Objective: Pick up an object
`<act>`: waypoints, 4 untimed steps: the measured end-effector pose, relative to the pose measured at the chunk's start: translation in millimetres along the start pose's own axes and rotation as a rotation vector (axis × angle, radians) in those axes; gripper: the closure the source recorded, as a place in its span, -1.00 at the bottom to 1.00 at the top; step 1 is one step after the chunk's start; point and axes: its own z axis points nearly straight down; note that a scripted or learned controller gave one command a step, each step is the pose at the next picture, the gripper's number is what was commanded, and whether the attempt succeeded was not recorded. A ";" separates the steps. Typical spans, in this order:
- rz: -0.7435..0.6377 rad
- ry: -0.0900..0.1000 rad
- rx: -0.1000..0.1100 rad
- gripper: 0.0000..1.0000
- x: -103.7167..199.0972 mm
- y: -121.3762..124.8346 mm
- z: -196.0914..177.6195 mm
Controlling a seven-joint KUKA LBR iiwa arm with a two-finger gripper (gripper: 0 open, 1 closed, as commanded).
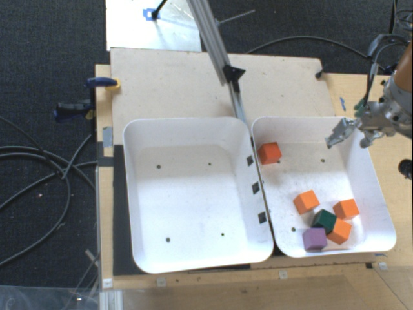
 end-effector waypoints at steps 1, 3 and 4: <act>0.002 0.002 0.009 -1.00 15.3 -30.9 117.7; 0.002 0.001 0.005 -1.00 39.3 -57.3 192.6; 0.001 0.000 -0.001 1.00 38.0 -54.9 179.3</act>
